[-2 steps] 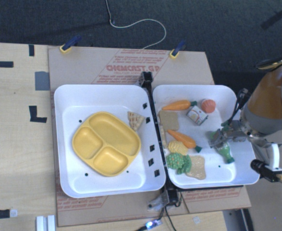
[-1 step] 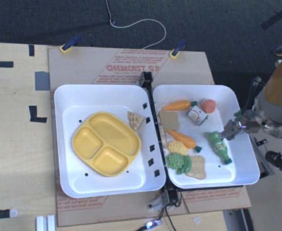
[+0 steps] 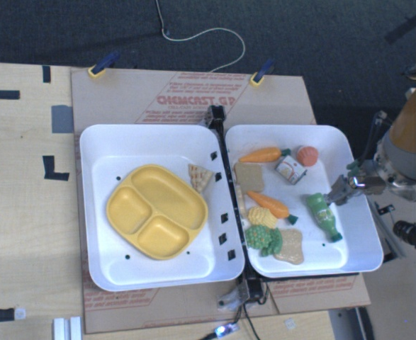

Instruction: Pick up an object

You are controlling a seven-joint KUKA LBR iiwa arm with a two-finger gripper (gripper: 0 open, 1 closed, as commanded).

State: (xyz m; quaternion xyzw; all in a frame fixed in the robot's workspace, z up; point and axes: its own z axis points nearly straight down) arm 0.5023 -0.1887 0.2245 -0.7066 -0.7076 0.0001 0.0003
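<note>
Low over the right bin (image 3: 360, 261), hand (image 3: 337, 192) just beside the top of a green bottle (image 3: 323, 217) lying on the bin floor; fingers too blurred to tell whether apart or together. Nearby in the same bin: two carrots, a small can (image 3: 290, 168), a peach-coloured ball (image 3: 307, 156), corn, broccoli. Off in the left bin (image 3: 94, 261), a yellow divided plate (image 3: 156, 210).

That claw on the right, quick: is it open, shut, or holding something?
Gripper: cannot be told at this size. It sits over the right bin, right beside the top of the green bottle.
</note>
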